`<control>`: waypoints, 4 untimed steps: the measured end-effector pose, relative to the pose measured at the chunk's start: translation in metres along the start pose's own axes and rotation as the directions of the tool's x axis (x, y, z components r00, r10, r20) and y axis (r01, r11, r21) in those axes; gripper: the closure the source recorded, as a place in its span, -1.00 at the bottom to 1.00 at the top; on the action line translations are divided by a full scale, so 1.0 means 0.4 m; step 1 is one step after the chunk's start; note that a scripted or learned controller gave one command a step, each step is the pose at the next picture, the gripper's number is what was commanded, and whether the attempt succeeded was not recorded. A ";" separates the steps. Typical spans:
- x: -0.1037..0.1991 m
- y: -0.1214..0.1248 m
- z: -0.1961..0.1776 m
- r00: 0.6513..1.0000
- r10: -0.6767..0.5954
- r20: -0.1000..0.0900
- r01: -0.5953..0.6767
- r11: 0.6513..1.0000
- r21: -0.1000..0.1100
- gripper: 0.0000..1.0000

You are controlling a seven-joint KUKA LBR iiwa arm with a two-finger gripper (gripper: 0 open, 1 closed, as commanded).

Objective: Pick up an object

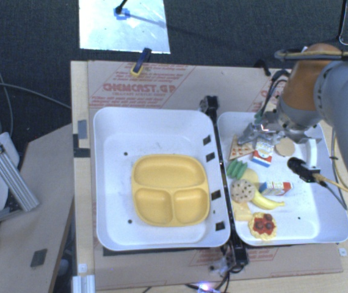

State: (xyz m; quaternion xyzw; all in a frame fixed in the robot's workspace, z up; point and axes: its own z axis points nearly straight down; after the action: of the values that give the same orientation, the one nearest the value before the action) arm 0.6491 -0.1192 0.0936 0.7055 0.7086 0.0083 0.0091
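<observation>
Robotics lab: grey arm (339, 96) over two white bins (110, 182) on a cardboard-covered worktop (162, 81), aluminium framing (6, 163), loose cables (15, 90), dark carpet floor (27, 17).

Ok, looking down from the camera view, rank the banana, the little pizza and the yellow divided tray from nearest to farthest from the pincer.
1. Banana, middle of the right bin, below the pincer.
2. Little pizza, near that bin's front edge.
3. Yellow divided tray, over in the left bin.

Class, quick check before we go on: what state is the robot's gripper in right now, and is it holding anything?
Gripper: low over the toy food in the right bin; open or shut cannot be told, and no held object can be seen.
</observation>
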 end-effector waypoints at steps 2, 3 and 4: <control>-0.060 0.066 -0.032 1.000 -0.004 0.006 0.004 1.000 0.001 1.00; -0.060 0.064 -0.030 1.000 -0.005 0.006 0.005 1.000 0.003 -1.00; 0.040 -0.028 0.003 1.000 -0.003 0.010 0.002 1.000 0.001 -1.00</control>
State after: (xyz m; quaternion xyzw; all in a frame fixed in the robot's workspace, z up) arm 0.6380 -0.1034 0.0923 0.7046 0.7094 0.0045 0.0123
